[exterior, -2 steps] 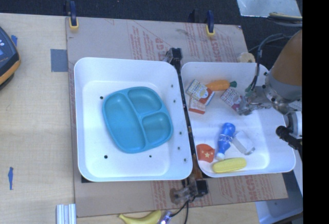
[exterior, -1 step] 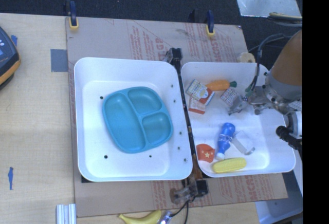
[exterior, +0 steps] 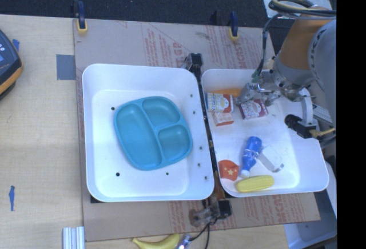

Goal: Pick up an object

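Where the bench runs pale wood under the camera, a sheet of brown cardboard [exterior: 143, 42] printed with faded red lettering is laid over it and pinned at the far edge by two blue clamps [exterior: 80, 16]. On this sheet sit two shallow white bins side by side. The left bin [exterior: 97, 128] holds a blue sectioned plate [exterior: 152, 132] lying flat near its middle. The right bin [exterior: 309, 171] holds a small orange and white carton [exterior: 220, 106] near its far left corner, a blue bottle [exterior: 250, 155] lying toward the near side with a clear piece [exterior: 269, 161] just beside it, a red round item [exterior: 228, 169] at the near left, and a yellow corn cob [exterior: 255, 184] along the near wall. A red and white packet [exterior: 253, 109] lies at the far side of this bin, directly under the gripper [exterior: 257, 92]. The arm enters from the right, its orange band above the wrist, and the metal gripper sits low over that packet; whether it is clamped on the packet or merely touching it cannot be told. Beyond the bench the floor is dark carpet, with a pale patch at the far right. A dark device with a yellow edge [exterior: 8, 65] rests at the bench's left edge, a grey tape square [exterior: 65, 66] near it, and a banana [exterior: 155, 241] lies at the near edge
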Controlling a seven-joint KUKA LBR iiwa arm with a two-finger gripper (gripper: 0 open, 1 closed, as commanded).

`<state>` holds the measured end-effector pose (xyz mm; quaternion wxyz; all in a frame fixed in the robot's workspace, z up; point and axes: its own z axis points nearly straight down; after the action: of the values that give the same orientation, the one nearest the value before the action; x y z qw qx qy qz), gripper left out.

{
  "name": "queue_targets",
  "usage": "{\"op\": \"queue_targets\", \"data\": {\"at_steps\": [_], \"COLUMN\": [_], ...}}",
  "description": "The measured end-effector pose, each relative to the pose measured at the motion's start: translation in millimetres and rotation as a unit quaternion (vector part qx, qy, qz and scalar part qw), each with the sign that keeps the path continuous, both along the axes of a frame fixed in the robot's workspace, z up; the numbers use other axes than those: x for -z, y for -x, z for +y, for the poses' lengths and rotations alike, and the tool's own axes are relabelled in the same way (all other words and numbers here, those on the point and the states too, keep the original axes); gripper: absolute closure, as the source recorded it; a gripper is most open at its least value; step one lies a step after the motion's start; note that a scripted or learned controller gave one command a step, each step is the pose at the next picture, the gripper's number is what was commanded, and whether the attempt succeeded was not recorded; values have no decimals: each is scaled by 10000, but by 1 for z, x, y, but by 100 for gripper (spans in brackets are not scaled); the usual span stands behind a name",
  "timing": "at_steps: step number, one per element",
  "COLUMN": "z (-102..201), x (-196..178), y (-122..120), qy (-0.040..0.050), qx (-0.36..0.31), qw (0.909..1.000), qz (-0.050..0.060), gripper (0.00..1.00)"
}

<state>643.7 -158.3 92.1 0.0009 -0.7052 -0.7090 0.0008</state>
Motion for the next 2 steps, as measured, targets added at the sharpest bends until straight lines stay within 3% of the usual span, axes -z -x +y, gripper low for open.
{"op": "queue_targets", "data": {"at_steps": [1,2], "z": [22,39], "x": [0,1], "y": [67,110], "qy": [3,1], "qx": [4,5], "qw": [10000,10000], "qz": [13,14], "gripper": [0,0]}}
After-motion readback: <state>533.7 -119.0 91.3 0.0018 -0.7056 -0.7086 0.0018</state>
